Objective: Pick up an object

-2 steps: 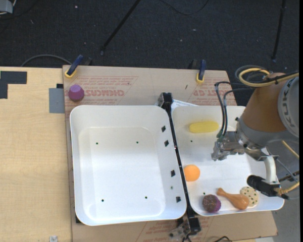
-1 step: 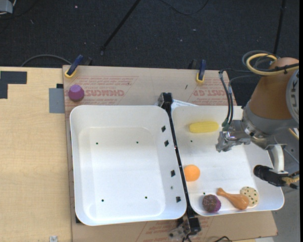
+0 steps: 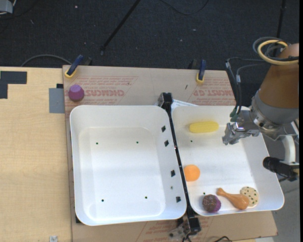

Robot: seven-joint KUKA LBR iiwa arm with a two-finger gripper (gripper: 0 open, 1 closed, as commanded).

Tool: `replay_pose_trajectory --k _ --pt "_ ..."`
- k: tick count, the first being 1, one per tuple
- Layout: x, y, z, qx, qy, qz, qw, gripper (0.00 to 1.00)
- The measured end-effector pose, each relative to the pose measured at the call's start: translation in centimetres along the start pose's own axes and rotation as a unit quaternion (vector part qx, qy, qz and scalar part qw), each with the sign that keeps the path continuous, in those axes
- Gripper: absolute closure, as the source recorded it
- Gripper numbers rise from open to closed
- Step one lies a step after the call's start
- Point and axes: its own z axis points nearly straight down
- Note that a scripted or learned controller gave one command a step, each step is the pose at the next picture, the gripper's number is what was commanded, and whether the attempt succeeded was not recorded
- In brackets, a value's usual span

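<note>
Camera view: gripper (image 3: 232,134) hovers just right of the yellow corn cob (image 3: 203,127) in the right bin (image 3: 272,198); jaw state unclear. Advice: centre over cob, descend straight.

light: bright, even | shadows: soft | focus: slightly soft | background: dark

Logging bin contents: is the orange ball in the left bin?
No, the orange ball lies in the right bin, beside the divider.
</note>
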Motion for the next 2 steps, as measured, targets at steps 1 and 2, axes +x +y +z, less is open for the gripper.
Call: replay_pose_trajectory --k 1,2 --pt "4.8 -1.0 1.1 0.002 0.001 -0.002 1.0 1.0" --pt "9.7 -2.1 0.0 0.002 0.001 -0.002 1.0 1.0"
